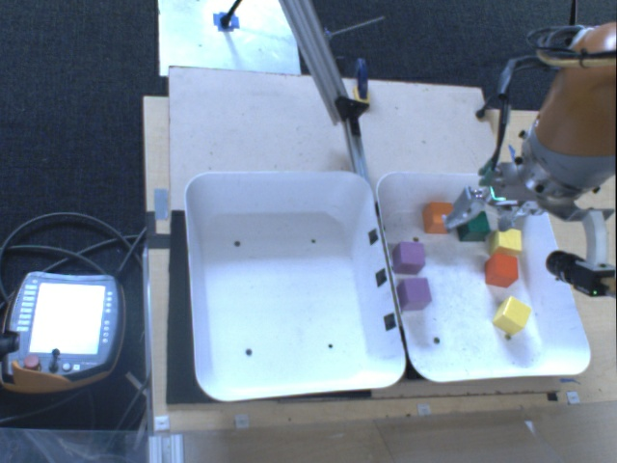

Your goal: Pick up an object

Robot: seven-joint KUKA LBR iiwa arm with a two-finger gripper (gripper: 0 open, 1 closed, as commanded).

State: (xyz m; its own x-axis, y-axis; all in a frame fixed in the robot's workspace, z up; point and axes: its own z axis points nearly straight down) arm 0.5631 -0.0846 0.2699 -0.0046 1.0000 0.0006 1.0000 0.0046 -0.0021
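My gripper (475, 207) hangs over the back part of the right bin (559, 355), reaching in from the right. Directly beneath it lies a dark green block (473, 228), partly covered by the gripper. An orange block (436, 217) sits just left of it. To the right of the green one is a yellow block (506, 241), with an orange-red block (501, 270) in front of that. A second yellow block (512, 314) lies nearer the front. Two purple blocks (409, 256) (415, 292) rest by the bin's left wall.
The left bin (207, 258) stands beside the right one, their walls touching in the middle. A slanted metal pole (313, 46) rises behind the bins. A teach pendant (63, 331) lies off the bench at the far left.
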